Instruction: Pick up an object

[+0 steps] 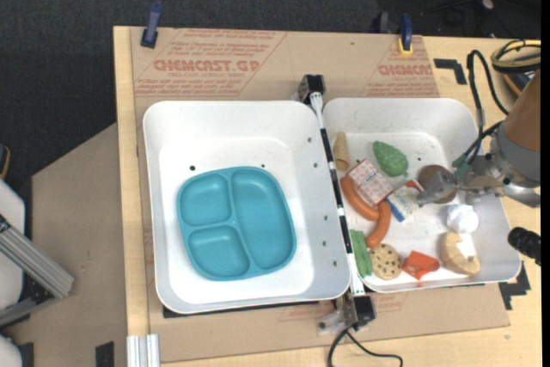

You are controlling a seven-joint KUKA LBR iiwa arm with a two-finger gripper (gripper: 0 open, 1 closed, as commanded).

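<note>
Nearest the lower edge of the right bin (404,109), a round speckled cookie (386,260) is recorded, flanked by a green strip (358,251) at the divider side and a small orange-red block (421,264) on its other side; a tan bread-like piece (461,253) is placed just beyond, with a white ball (462,219) above it. Mid-bin, a curved orange-red sausage (368,204) is noted beneath a printed red-and-white packet (369,177); a blue-and-white item (402,204) is lodged beside them. A green, leaf-shaped toy (391,158) and a beige cone (342,149) are listed toward the far side. Whether the gripper (436,181), lowered over the bin's middle, is clenched or released cannot be told. A teal three-compartment plate (236,222) is set in the left bin (172,150).
</note>
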